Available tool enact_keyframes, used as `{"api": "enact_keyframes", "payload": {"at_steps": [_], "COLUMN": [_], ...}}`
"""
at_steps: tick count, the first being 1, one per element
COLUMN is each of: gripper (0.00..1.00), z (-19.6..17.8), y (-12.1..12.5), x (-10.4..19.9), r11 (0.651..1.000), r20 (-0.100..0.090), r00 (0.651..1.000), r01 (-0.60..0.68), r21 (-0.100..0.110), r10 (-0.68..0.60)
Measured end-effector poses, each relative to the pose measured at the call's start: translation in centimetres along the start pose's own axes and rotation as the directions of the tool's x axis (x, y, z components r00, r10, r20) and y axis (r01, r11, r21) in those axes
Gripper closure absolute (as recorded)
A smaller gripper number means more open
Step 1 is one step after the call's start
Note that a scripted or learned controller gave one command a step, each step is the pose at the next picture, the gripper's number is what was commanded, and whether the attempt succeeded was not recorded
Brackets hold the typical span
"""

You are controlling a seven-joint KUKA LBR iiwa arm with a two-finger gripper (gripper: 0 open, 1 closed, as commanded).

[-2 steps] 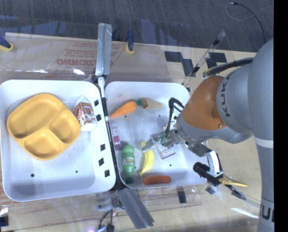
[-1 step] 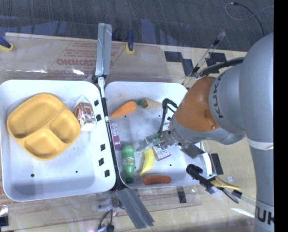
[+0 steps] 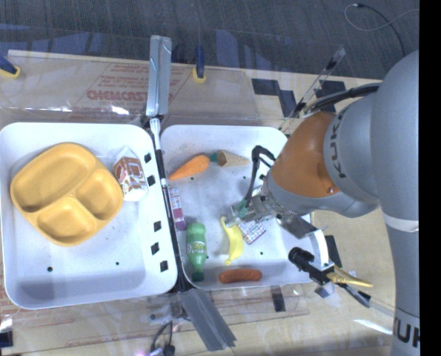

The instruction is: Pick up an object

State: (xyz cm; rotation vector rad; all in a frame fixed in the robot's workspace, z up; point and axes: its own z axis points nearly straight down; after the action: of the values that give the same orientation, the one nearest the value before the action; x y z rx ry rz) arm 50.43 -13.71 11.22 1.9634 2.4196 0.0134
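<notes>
Grey arm (image 3: 376,154) looms over the frame's right; its gripper (image 3: 248,217) sits low in the right white bin (image 3: 279,136), touching the yellow plastic banana (image 3: 233,241) — grip state, can't tell.

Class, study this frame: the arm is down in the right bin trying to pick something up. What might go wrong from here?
1. The end effector sits right by the banana, with the green bottle and sausage close by; it may nudge neighbours or catch two items.
2. The banana is curved and smooth-looking, so it could slip out.
3. The orange wrist band hides part of the right bin, so contact is hard to check.
</notes>
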Motion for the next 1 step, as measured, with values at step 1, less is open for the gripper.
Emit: {"api": "enact_keyframes", "payload": {"at_steps": [1], "gripper": [0.00], "z": [0.28], "y": [-0.18], "x": [0.09], "r11": [1.000], "r20": [-0.002], "r00": [1.000], "r01": [0.001], "r21": [0.006], "r10": [-0.001]}}
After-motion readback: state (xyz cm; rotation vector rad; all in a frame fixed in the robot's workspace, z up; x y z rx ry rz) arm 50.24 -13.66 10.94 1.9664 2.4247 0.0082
